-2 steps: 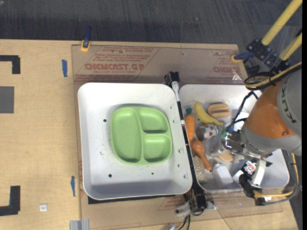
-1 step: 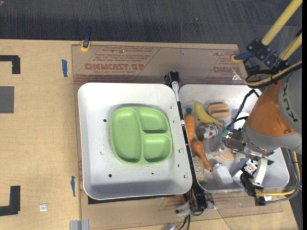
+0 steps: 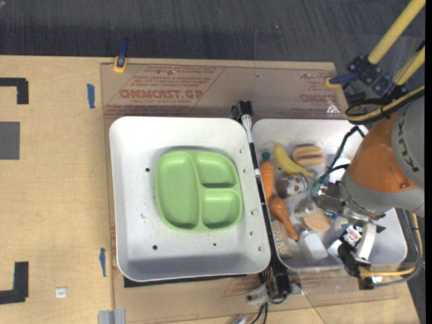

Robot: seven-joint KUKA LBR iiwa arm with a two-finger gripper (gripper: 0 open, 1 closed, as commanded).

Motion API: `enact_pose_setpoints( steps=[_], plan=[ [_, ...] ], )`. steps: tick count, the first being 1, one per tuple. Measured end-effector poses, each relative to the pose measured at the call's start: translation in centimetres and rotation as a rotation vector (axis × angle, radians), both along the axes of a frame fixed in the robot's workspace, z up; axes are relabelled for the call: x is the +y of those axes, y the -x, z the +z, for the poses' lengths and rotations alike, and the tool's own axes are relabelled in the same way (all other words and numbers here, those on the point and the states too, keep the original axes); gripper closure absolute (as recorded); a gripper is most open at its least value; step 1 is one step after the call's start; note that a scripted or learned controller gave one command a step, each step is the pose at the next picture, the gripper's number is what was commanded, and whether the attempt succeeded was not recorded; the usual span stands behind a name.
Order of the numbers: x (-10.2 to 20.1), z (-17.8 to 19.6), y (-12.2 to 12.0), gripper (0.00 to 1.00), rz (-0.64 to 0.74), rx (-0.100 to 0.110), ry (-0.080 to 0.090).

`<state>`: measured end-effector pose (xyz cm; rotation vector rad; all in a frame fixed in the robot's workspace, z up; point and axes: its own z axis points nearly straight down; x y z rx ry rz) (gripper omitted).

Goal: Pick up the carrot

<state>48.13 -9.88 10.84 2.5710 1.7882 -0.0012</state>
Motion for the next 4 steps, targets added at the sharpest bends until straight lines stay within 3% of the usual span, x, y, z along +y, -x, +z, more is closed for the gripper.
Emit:
enact_pose_setpoints(
  steps=[1, 2, 3, 4],
  plan=[
    [0.1, -1.9, 0.1, 0.0, -0.158, 0.003, -0.012],
    [0.4, -1.9, -0.2, 0.0, -0.315, -0.012, -0.004],
    [-0.8, -1.9, 0.0, 0.0, -0.07, 0.005, -0.017],
    [-0.1, -1.9, -0.3, 0.0, -0.503, -0.018, -0.004]
  ],
)
